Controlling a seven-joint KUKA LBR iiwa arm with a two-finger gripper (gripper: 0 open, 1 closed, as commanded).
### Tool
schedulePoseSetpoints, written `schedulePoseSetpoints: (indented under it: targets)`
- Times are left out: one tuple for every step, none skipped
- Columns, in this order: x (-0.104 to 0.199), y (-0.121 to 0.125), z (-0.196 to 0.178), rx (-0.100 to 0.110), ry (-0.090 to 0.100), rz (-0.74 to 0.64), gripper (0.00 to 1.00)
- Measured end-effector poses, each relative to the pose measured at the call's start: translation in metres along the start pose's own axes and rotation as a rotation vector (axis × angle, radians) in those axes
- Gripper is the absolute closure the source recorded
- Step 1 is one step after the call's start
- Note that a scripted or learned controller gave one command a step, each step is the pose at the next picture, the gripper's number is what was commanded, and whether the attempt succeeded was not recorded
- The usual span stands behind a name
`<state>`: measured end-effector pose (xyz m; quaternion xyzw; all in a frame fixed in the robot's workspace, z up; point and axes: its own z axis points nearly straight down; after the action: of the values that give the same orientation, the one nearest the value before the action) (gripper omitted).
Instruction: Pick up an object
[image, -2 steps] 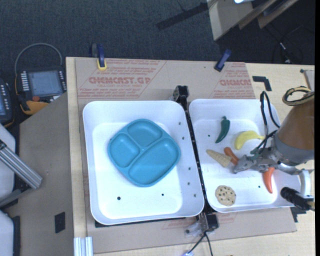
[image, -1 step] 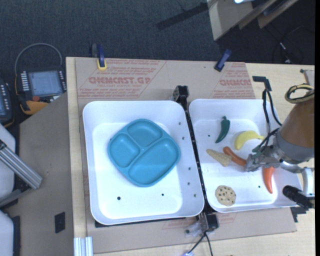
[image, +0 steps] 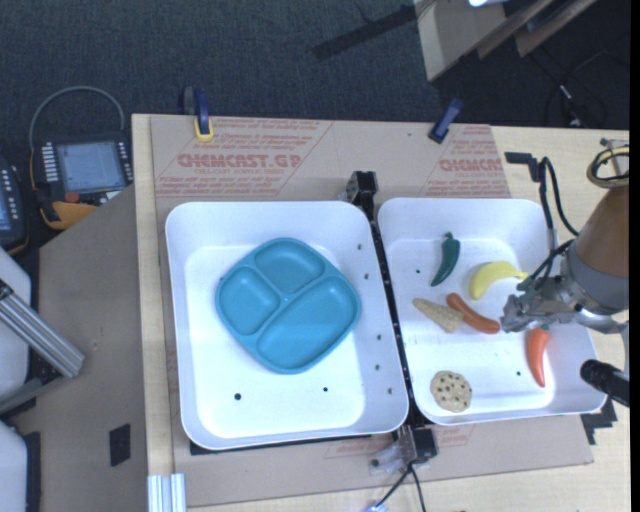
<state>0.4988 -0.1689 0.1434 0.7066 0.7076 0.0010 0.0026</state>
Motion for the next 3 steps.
schedulePoseSetpoints:
  targets:
    - [0.009,-0.001,-0.049,-0.001,0.000,-0.001,1.00]
    - [0.012,0.003,-0.093,-0.002,-0.001,-0.001,1.00]
    - [0.058,0.017,-0.100,0.001,0.002,-0.005,1.00]
